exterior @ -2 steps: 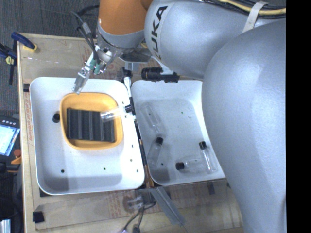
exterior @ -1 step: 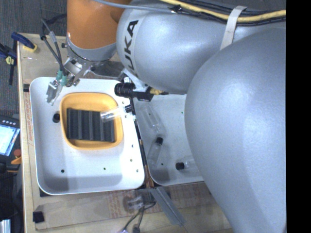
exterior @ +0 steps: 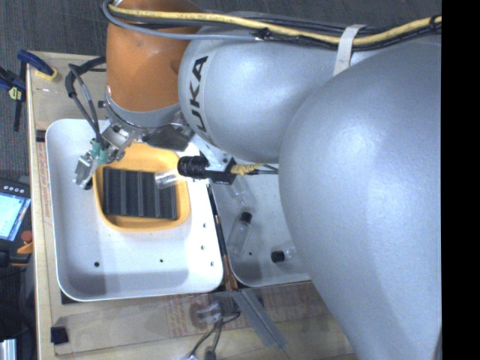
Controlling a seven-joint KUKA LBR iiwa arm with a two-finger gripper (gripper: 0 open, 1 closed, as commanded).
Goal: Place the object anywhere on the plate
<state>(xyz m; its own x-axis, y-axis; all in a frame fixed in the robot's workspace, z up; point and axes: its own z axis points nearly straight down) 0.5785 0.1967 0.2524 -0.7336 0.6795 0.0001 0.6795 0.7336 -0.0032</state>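
A yellow plate (exterior: 142, 221) with a dark ribbed middle lies in the left bin (exterior: 127, 265), toward its far side. My gripper (exterior: 88, 165) hangs over the plate's far left corner, below the orange wrist band. A small green bit (exterior: 97, 153) shows at the gripper's tip; I cannot tell whether it is held. A small clear piece (exterior: 166, 177) rests on the plate's far right part.
The arm's big grey body covers most of the right bin (exterior: 259, 272), where a clear piece with a dark tip (exterior: 244, 220) and a small dark thing (exterior: 277, 256) lie. Cables run along the arm, and tools lie off the bench's left edge.
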